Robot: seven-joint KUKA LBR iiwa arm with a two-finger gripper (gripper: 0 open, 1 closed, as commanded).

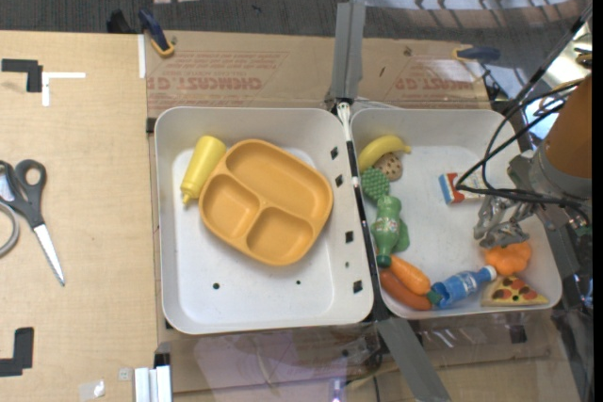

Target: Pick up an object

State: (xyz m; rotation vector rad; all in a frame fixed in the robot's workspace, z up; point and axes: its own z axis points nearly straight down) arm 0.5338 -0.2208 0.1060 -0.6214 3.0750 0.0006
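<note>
Approach step: gripper (pixel 497 223) low at the right bin's (pixel 426 129) right side, just above the orange toy (pixel 510 256), can't tell its open/closed state; next it needs a straight drop onto that toy.

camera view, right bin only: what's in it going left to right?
Banana and green toy by the left wall → carrot → blue bottle → gripper above an orange toy, pizza slice just in front. Small red-and-blue item left out, its place overlaps others.
</note>
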